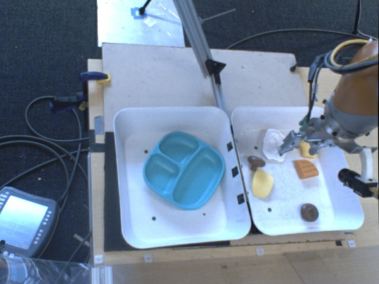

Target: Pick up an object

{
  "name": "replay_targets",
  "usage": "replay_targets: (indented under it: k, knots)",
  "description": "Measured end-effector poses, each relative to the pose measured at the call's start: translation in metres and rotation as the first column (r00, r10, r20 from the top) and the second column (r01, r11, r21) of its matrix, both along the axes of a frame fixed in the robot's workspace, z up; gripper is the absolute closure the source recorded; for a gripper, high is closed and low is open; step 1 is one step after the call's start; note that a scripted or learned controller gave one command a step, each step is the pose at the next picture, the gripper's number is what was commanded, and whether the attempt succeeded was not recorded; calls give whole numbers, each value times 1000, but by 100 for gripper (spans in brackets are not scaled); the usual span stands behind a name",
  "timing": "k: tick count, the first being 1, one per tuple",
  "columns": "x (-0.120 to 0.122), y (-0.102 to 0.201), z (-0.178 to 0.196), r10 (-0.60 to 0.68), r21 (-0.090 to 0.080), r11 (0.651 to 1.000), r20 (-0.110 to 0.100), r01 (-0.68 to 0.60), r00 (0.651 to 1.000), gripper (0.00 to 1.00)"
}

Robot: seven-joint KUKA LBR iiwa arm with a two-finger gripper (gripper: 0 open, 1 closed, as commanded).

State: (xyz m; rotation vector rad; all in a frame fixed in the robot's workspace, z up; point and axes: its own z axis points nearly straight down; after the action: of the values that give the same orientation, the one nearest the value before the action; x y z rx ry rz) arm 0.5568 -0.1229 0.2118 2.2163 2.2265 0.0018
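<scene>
My gripper (294, 142) hangs over the upper middle of the right bin (349, 218), reaching in from the right. It sits just above a white crumpled object (272, 144) and beside a small yellow piece (307, 150). An orange waffle-like square (306, 169) lies just below it. A pale yellow lump (262, 183), a small brown piece (256, 162) and a dark brown round object (309, 212) lie lower in the same bin.
The left bin (130, 218) holds a blue divided plate (184, 169). A metal pole (198, 37) slants down from the top to the gap between the bins. Cables and a hand pendant (23, 220) lie off the bench at left.
</scene>
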Motion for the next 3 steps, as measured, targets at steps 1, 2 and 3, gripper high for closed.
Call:
replay_targets:
  k: [1, 2, 3]
  knots:
    - [0, 0, 0, -2, 0, 1000, 1, 2, 1000, 0]
    - [-4, -8, -59, -5, 0, 1000, -6, 5, 1000, 0]
    - [-11, -11, -104, -4, 0, 1000, -5, 4, 1000, 0]
